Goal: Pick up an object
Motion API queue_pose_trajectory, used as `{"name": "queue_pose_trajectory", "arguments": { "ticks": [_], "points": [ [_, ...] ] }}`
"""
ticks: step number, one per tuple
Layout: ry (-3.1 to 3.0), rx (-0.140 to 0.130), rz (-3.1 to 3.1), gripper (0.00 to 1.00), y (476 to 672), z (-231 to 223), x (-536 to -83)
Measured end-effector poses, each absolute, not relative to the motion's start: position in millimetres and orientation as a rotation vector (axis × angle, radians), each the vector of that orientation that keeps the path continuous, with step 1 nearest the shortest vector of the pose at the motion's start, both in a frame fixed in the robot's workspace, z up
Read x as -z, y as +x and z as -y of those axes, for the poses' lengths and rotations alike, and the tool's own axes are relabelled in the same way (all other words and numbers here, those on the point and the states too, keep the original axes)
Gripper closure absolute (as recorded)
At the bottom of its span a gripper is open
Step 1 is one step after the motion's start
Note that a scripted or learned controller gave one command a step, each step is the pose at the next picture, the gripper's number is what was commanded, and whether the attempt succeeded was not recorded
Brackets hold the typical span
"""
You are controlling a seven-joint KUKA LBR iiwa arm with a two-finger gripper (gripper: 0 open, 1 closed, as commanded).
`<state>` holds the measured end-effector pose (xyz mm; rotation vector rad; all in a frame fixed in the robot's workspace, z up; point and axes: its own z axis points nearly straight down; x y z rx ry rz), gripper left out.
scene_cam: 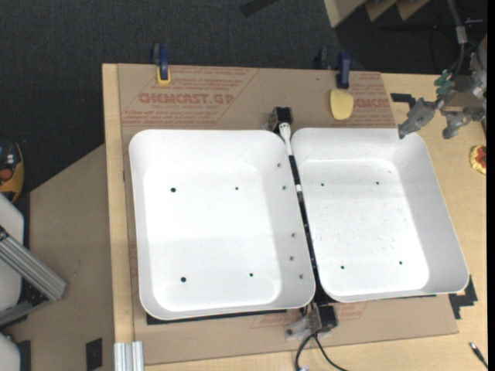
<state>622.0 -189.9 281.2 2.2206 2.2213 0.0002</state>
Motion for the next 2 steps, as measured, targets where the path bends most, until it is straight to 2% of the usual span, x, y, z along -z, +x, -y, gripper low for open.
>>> {"name": "queue_pose_trajectory", "arguments": {
  "ticks": [1, 2],
  "points": [
    [2.217, -0.003, -2.219, 1.0, 622.7, 190, -292],
    [2.205, -0.013, -2.207, 1.0, 612.7, 209, -547]
  ]
}}
